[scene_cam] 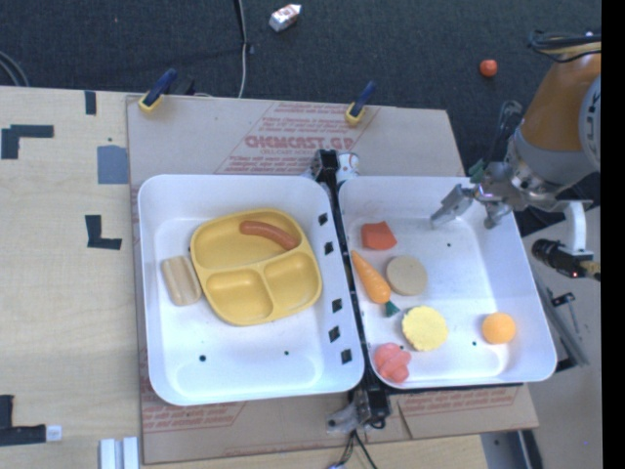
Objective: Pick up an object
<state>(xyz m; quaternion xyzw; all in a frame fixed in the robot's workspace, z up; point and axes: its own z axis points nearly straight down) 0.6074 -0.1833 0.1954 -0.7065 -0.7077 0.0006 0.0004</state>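
A grey-and-orange arm reaches in from the right, its gripper (471,206) poised over the upper part of the right bin (508,262), the two fingers spread apart with nothing between them. Below and to its left lies the choice of toy food scattered on the bin floor: a red-orange wedge (378,234) nearest the divider, a carrot (371,277) lying at a slant, a tan round disc (407,276) just beside the carrot, a yellow ruffled slice (426,328), a pink lump (393,362) by the front wall and a small orange ball (498,328) near the right wall.

The left bin (166,360) holds a yellow compartment tray (256,270) with a sausage (270,231) in its top section (a beige piece of bread (180,280) sits just beside the tray's left edge).

By the look of things, the pick has not yet happened: every item rests on a bin floor and the fingers are well apart from all of them. The closest candidates appear to be the wedge and the disc. What is left is the whole job: choosing a target, descending, closing on it and lifting it free.
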